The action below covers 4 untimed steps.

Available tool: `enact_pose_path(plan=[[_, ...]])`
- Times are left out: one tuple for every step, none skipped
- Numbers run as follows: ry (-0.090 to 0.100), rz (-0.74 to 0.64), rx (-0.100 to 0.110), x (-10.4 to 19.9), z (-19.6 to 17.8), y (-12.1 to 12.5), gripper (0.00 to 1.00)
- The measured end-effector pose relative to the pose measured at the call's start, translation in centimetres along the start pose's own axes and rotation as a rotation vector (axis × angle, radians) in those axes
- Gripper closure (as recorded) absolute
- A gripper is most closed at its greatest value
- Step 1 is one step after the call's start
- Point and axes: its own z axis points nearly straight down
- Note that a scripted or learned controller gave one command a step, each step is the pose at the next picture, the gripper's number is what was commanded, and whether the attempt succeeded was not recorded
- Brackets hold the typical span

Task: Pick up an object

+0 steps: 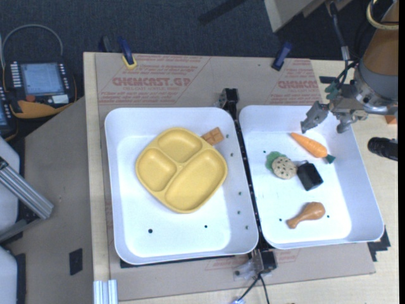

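1. Nearest the camera in the right bin (361,223) lies a drumstick (307,214), smooth tan plastic with a rounded meaty end and a thin bone handle.
2. Past it sit a black block (309,175), matte and boxy, and a speckled cookie (283,168) touching a green leafy piece (274,159).
3. Farther on is the carrot (309,145), a glossy orange cone with a green tip, lying slantwise near the bin's far right side.
4. My fingers (328,118) hang spread apart just beyond the carrot, pinching nothing.
5. In the left bin (120,189) rests a yellow divided plate (181,169) with three wells, and a small brown waffle piece (213,136) touches its far edge.
6. Both bins sit on the cardboard-covered tabletop (95,170).
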Motion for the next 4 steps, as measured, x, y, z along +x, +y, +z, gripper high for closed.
enact_pose_path(plan=[[-0.002,-0.003,-0.014,0.0,-0.8,0.2,0.0],[0.0,-0.002,-0.006,0.6,5.4,-0.2,0.0],[0.001,-0.002,-0.006,1.5,11.3,-0.2,0.0],[0.0,-0.001,-0.01,1.5,16.0,-0.2,0.0]])
